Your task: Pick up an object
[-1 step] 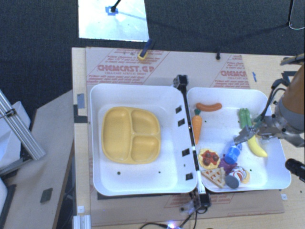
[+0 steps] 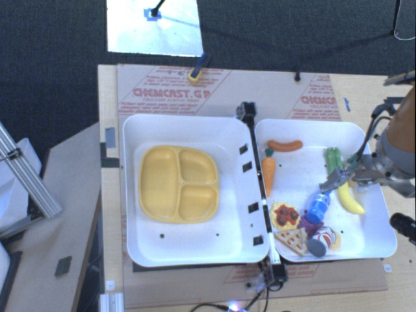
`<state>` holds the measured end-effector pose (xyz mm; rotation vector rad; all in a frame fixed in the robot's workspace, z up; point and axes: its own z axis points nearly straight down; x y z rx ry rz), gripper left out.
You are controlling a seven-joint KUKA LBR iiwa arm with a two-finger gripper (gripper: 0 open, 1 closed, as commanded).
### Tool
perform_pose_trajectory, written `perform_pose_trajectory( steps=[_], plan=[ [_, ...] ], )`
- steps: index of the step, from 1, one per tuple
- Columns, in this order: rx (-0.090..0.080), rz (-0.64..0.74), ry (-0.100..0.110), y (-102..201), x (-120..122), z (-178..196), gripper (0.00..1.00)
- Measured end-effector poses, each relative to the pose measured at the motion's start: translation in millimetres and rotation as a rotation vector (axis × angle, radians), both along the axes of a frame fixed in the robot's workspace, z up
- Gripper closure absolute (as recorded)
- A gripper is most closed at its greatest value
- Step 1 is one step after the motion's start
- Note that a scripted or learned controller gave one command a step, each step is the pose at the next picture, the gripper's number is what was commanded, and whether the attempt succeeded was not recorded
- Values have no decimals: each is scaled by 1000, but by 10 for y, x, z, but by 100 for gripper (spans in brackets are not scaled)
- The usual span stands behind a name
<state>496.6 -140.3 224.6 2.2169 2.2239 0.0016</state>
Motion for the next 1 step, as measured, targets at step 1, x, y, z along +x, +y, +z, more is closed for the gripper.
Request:
perform_pose_trajectory(
  steps=[1],
  plan=[
    [2,-1,5,53,-39,-438,0]
  ],
)
